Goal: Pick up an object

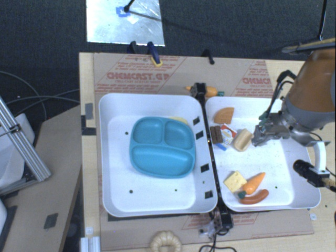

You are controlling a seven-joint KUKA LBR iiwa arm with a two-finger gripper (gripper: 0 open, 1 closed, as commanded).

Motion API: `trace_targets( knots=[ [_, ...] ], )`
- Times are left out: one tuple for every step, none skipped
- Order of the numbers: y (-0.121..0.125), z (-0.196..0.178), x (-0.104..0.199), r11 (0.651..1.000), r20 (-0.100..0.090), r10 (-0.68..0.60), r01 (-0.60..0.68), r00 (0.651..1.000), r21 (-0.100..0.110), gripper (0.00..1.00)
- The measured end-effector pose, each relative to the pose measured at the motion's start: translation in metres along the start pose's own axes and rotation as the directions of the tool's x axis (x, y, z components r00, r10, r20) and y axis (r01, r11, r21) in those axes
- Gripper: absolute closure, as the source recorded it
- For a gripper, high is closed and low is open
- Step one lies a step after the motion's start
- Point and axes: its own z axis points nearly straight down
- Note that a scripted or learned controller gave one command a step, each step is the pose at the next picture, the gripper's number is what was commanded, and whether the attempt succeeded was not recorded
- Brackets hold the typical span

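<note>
Camera view takes in a bench [131, 70] with two white bins side by side. Off its far left edge a silvery sheet [125, 13] lies on the dark floor. The left bin [113, 146] holds a blue divided plate [160, 146] near its middle, and a pale yellow thing [179, 120] peeks out from behind the plate's far right edge, too hidden to name. At the near edge of the bench, in front of the left bin, sits a beige ring [167, 241].

The right bin [299, 193] holds the loose toy food. Near its far left corner lies an orange wedge [224, 115]. Nearer than that, against the divider, is a small brown and red packet [219, 135], and just right of it a tan cylinder [242, 140] lying on its side. Toward the near edge sit a yellow cube [234, 181], a carrot [252, 183] touching its right side, and a red sausage [254, 196] just in front of the carrot.

The gripper [261, 135] hangs low over the middle of the right bin, its tip just right of the tan cylinder, very close to it or touching. Whether it is apart or together I cannot tell, and nothing shows as held. Behind it the grey arm [315, 96] with its orange band comes in from the right.
</note>
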Motion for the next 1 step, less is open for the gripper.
trace_targets(
  knots=[
    [0.0366, 0.0093, 0.0458, 1.000, -0.001, -0.006, 0.006, 1.000, -0.002, 1.00]
  ],
)
